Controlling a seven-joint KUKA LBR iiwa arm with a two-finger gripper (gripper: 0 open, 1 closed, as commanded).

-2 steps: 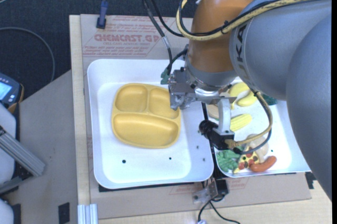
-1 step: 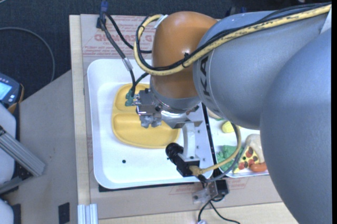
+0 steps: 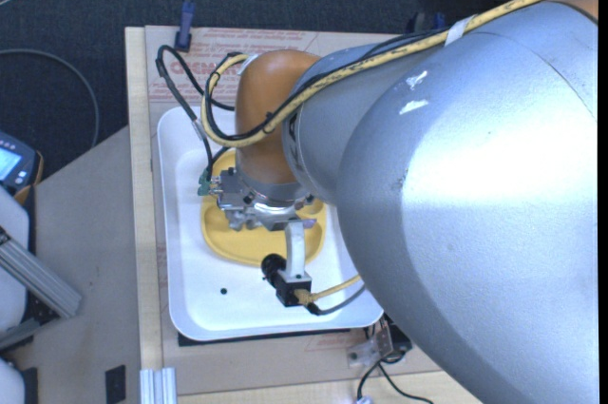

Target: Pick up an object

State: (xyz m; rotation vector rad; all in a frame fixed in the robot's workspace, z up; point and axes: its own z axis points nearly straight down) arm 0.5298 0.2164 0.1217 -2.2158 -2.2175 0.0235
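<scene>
Yellow dish — directly under wrist, in bin.

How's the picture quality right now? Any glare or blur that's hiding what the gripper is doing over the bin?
Camera view: the big grey arm sits close to the lens, soft and with bright glare patches, and blocks much of the scene; the white bin and yellow object are reasonably sharp and evenly lit; the wrist hides the gripper fingers.

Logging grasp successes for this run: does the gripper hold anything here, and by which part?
It cannot be told. The gripper is down over a yellow object in the white bin, but the wrist hides any contact.
</scene>
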